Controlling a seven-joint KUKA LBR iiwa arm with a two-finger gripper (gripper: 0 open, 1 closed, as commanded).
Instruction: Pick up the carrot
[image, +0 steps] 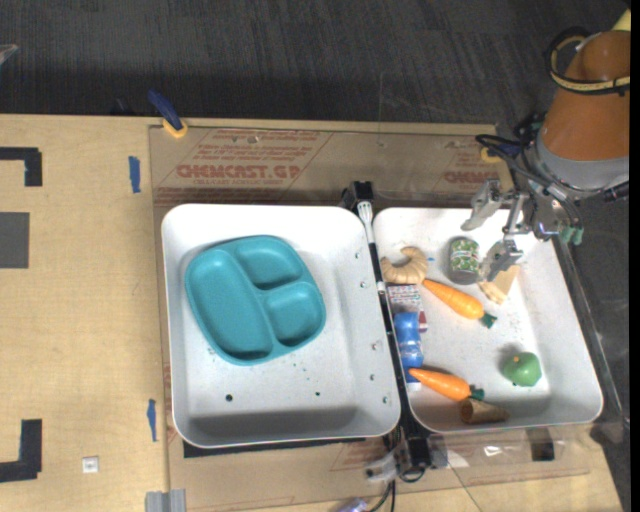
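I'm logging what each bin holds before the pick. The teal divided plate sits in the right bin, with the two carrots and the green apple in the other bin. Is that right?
Not quite. The camera view shows the teal divided plate in the left bin, not the right one. The two carrots and the green apple lie in the other bin, the right bin.

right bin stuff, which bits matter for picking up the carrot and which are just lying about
For the job:
upper carrot
lower carrot
gripper, above the bin's top right

Lying about:
green apple
blue bottle
croissant
green can
teal divided plate in the left bin
brown cone
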